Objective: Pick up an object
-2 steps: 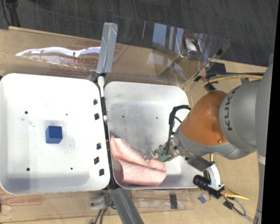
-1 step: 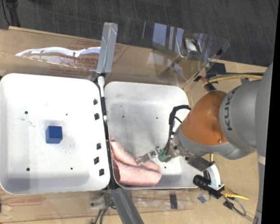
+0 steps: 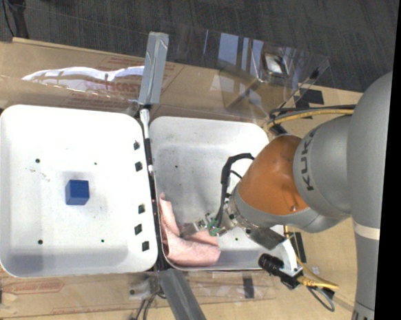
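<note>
Cloth [image 3: 184, 241] against right bin's [image 3: 188, 138] edge

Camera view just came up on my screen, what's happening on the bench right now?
The KUKA arm is reaching from the right into the right bin, its tool low over a pink cloth bunched in the bin's near-left corner. Whether it has caught the cloth can't be told. A blue cube sits untouched in the left bin.
</note>
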{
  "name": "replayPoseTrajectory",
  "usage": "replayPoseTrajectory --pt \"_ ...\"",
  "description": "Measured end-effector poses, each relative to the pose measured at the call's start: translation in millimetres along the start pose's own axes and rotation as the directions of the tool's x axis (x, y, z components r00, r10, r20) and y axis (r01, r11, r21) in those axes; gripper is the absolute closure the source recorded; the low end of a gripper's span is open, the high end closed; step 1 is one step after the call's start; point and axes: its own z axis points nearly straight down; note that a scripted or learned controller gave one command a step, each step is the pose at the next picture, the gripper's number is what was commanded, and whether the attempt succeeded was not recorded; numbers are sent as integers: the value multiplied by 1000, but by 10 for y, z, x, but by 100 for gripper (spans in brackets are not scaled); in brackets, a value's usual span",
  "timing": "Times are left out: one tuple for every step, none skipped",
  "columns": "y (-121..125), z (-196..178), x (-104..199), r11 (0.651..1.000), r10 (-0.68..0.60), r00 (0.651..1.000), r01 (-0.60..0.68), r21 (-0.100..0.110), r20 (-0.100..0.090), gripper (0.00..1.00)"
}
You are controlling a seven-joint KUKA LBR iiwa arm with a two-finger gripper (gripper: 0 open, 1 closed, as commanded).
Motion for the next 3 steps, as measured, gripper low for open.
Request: replayPoseTrajectory --pt "9 -69 10 1000 -6 1000 6 5 -8 100" --pt "432 -1895 408 993 119 993 -119 4 -2 100" --pt "1369 -1578 15 938 347 938 -347 11 -1 100"
